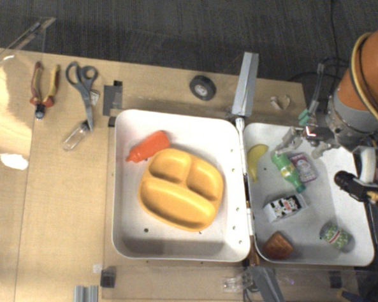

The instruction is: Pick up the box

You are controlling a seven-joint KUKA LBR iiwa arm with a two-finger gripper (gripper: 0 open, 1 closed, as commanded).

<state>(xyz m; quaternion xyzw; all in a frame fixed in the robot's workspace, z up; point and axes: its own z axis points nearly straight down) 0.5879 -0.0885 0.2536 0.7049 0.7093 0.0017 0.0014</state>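
Observation:
The box (pixel 285 207) is small, white and black with a printed face, and lies flat in the middle of the right bin (pixel 355 256). My gripper (pixel 304 143) hangs over the bin's far part, above and beyond the box, well apart from it. Its two fingers (pixel 286 141) stand spread, open, with nothing between them. Just under the gripper lie a green bottle (pixel 286 168) and a purple packet (pixel 303 167).
In the right bin are also a yellow banana-like piece (pixel 255 159), a brown lump (pixel 278 246) and a green-white ball (pixel 336 236). The left bin (pixel 123 232) holds a yellow divided tray (pixel 181 188) and an orange carrot (pixel 148 146). Scissors (pixel 84 86), pliers (pixel 43 87) and a tape roll (pixel 203 87) lie on the bench.

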